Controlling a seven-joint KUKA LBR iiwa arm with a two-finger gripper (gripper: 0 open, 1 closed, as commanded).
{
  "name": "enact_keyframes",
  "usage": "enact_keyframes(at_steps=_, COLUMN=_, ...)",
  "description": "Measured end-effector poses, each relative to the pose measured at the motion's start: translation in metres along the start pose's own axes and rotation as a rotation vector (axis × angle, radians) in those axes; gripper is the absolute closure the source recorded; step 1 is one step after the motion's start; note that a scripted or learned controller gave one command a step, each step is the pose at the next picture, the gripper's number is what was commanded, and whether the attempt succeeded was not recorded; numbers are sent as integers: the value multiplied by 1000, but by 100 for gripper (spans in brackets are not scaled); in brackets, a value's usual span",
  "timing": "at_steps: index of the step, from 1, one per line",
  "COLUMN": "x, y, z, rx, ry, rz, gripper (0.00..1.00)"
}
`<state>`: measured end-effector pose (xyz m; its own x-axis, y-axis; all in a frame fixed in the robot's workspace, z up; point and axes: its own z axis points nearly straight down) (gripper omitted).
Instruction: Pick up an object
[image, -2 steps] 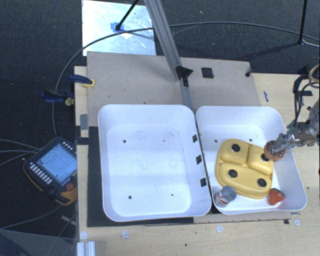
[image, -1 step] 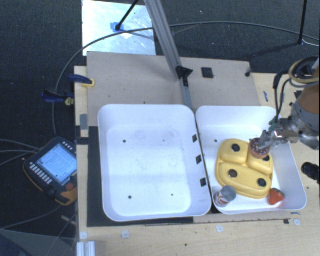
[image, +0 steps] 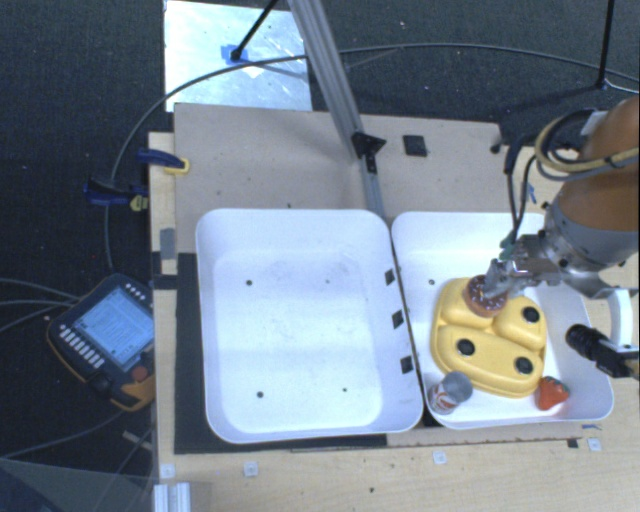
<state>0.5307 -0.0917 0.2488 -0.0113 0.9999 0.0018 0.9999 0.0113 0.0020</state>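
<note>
Camera view: the gripper (image: 492, 292) hangs over the yellow tray (image: 490, 342) in the right bin (image: 420, 240). Whether its jaws are spread, I cannot tell. A red object (image: 551, 394) lies at the tray's four o'clock.

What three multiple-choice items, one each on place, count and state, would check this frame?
1. Where does the big yellow plastic moulded piece lie?
A. left white bin
B. right white bin
C. brown bench top

2. How many dark round holes show on its top?
A. one
B. three
C. six

3. Where is the end effector?
A. over the yellow piece's upper end
B. over the left bin
C. beyond the bench

Key: 1 B, it lies in the right white bin, beside a small red object and a small grey object; 2 B, three holes show; 3 A, it sits at the piece's upper end.
</note>
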Motion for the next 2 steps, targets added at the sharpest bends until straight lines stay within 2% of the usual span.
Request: enact_keyframes(at_steps=2, x=96, y=-4, z=20, rx=1, ry=0, rz=2, gripper=100)
